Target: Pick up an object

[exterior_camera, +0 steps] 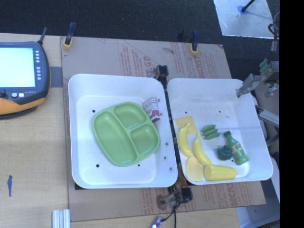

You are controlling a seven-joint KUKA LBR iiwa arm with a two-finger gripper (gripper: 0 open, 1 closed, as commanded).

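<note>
Nearest in the right bin (256,127): a yellow block (220,173), 2 bananas (192,145), then a green bottle (236,149) and pea pods (209,131); nothing's picked up yet, so pretty much the whole job is left; left bin (78,127) has a green divided plate (126,133) and a small can (152,109); gripper (247,87) sits at the right bin's far rim, can't tell how it's set; the far half of that bin is open room.

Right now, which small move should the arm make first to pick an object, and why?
Probably bring the claw left and forward over the right bin. It sits at that bin's far right corner, while the green bottle, bananas and other toys lie nearer the front.
</note>
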